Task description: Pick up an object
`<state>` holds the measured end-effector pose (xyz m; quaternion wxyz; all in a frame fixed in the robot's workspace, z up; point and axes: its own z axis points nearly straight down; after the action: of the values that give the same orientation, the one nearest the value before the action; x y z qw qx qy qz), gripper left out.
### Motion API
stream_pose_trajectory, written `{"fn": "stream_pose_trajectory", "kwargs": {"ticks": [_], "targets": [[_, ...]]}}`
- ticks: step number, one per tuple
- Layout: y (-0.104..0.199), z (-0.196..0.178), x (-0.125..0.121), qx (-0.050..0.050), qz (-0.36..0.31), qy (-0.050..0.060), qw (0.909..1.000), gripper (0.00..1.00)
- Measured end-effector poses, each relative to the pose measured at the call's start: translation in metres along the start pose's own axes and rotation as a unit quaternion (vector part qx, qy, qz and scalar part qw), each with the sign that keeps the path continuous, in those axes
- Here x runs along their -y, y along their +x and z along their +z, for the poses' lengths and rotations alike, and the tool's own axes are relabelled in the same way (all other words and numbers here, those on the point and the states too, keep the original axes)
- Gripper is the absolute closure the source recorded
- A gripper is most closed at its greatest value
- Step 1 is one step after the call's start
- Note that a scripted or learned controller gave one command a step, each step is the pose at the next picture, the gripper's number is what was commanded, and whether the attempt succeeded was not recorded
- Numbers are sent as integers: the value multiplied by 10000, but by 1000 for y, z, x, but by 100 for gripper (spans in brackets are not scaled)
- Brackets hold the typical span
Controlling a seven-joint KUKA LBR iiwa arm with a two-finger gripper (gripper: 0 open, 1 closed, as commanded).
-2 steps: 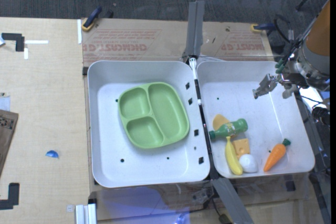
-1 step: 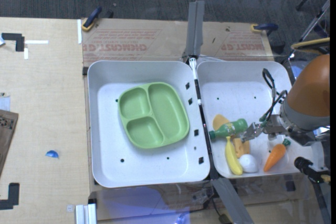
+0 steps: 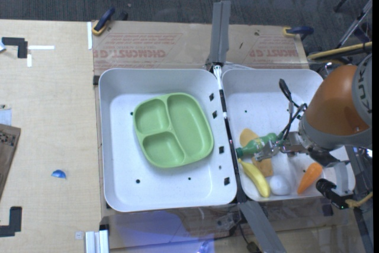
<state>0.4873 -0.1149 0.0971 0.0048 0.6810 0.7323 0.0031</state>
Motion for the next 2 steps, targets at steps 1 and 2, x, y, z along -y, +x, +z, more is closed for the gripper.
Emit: {"fn": "stream_pose_trajectory", "kwargs": {"ticks": [1,2], "targets": [[19,4,8,-16,-232,48,9997,0],[18,-4,7,-17,-214,46,9998,100]]}}
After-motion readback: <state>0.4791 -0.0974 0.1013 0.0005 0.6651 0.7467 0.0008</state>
